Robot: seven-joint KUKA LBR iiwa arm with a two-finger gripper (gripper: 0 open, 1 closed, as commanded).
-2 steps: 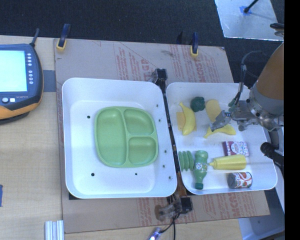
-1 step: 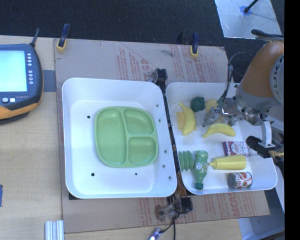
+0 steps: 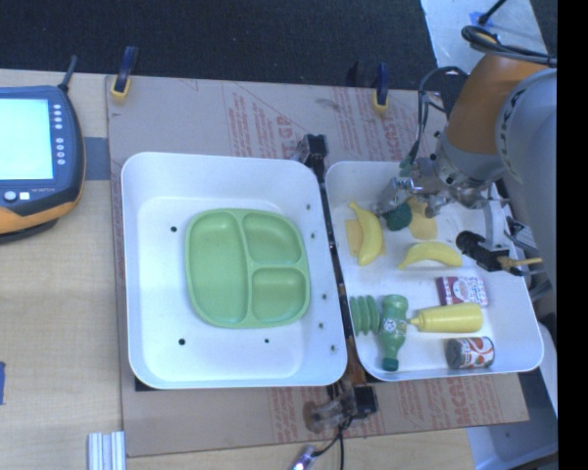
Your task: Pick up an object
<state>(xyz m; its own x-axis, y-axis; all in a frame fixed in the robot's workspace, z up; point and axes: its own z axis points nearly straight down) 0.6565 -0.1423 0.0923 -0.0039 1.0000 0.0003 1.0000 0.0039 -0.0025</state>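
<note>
Tabletop (image 3: 49,302): light wood, a cardboard sheet (image 3: 225,116) clamped on it, two white bins side by side. A pendant (image 3: 24,160) with a lit screen lies at far left. Left bin (image 3: 147,360) holds a green divided tray (image 3: 247,266), roughly centred. Right bin (image 3: 529,336) holds two bananas, one (image 3: 366,233) near the left wall, one (image 3: 431,255) mid-bin; a green bottle (image 3: 392,331) beside a ridged green piece (image 3: 364,314); a yellow bottle (image 3: 449,317) lying flat; a small red-and-white carton (image 3: 462,290); a can (image 3: 469,352) at the front corner. My gripper (image 3: 410,204) sits low over the back of the right bin, above a dark green item (image 3: 398,217) and a pale yellow block (image 3: 423,227). Fingers: cannot tell if spread or pressed together.
</note>
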